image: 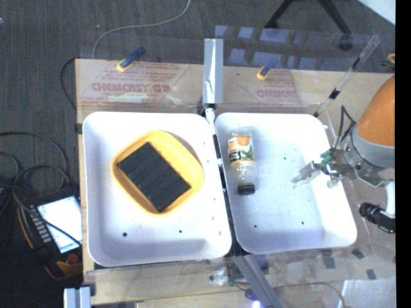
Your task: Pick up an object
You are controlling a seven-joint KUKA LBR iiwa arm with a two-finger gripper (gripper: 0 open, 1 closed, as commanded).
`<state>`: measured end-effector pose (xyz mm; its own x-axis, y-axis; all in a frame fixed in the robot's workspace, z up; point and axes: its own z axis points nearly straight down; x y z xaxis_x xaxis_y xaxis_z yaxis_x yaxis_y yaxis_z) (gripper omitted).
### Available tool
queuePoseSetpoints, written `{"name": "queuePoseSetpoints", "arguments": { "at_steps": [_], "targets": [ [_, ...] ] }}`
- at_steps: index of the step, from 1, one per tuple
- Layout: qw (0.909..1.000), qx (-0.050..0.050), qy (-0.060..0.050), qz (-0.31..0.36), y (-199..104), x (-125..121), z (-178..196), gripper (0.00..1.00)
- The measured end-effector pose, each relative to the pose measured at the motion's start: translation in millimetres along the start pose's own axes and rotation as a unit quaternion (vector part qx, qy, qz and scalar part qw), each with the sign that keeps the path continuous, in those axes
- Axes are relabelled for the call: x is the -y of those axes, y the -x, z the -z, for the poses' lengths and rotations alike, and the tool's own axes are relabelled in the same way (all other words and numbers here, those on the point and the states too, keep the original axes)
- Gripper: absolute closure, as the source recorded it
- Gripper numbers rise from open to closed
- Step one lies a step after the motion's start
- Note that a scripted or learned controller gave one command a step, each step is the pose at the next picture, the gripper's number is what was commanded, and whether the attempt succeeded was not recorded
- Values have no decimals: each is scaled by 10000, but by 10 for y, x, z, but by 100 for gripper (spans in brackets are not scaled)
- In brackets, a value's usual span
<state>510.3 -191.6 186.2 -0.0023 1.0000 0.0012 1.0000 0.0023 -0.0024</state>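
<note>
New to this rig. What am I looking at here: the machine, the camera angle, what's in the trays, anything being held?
One fixed camera looks down at a slant on a bench with two shallow white bins side by side.

The machine is a grey KUKA arm with an orange band, reaching in from the right of the picture. Its two-finger gripper hangs over the right part of the right bin. Nothing shows between its fingers.

In the right bin, near its left wall, lies a small clear plastic bottle with an orange label and a dark cap, on its side, cap toward the camera.

The left bin holds a yellow dish with a black ribbed square pad lying in it.

Its job is to pick up an object; none is lifted yet.
</note>
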Motion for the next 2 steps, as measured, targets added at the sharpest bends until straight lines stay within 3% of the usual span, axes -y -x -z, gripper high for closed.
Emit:
{"name": "queuePoseSetpoints", "arguments": {
  "at_steps": [1, 2],
  "targets": [
    [9926, 7, 18, 1214, -275, -63, 1206, 0],
    [9902, 3, 4, 1399, -1262, -414, 439, 0]
  ]
}}
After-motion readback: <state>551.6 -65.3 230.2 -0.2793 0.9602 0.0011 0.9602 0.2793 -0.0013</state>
